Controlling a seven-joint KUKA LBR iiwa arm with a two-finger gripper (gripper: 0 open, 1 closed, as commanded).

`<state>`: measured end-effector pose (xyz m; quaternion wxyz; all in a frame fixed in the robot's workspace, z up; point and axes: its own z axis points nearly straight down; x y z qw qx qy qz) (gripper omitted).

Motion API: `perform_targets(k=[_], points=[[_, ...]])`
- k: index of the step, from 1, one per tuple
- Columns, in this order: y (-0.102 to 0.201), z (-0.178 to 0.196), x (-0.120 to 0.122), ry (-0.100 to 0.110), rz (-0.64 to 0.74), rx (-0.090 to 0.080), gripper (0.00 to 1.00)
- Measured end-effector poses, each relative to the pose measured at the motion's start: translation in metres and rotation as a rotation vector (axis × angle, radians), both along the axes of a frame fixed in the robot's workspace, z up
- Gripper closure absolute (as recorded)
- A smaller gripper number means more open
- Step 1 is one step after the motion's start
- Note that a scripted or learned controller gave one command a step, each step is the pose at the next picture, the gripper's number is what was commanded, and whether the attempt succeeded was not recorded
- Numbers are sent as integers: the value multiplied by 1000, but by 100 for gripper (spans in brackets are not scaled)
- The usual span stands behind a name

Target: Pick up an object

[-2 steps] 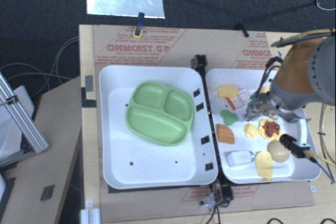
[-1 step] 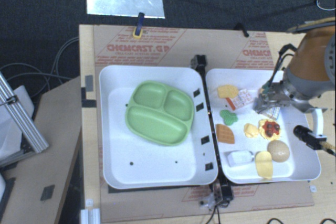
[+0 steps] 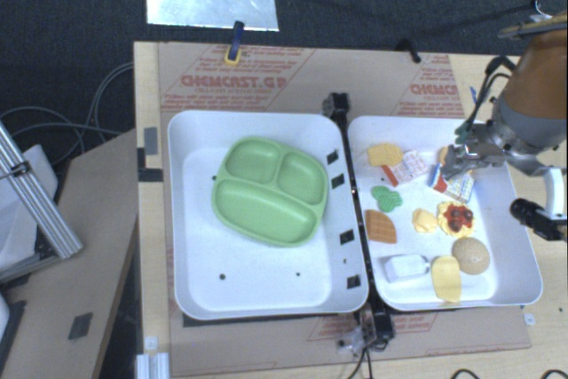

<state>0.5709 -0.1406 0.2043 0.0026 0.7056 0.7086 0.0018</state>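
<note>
The gripper [image 3: 457, 162] hangs low over the right bin [image 3: 529, 275], near its far right rim; whether its jaws are spread, I cannot tell. About ten small toy foods [image 3: 441, 237] crowd that bin. One green divided plate [image 3: 270, 190] sits mid left bin [image 3: 191, 217], with open floor around it.

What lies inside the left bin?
A green plate with three compartments lies tilted in the left bin, with nothing visible in its compartments. The bin floor beneath it is covered, so anything under it can't be seen.
</note>
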Motion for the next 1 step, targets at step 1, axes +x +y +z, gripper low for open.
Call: perform_targets(k=[1], points=[[0,21,1,3,0,1,100]])
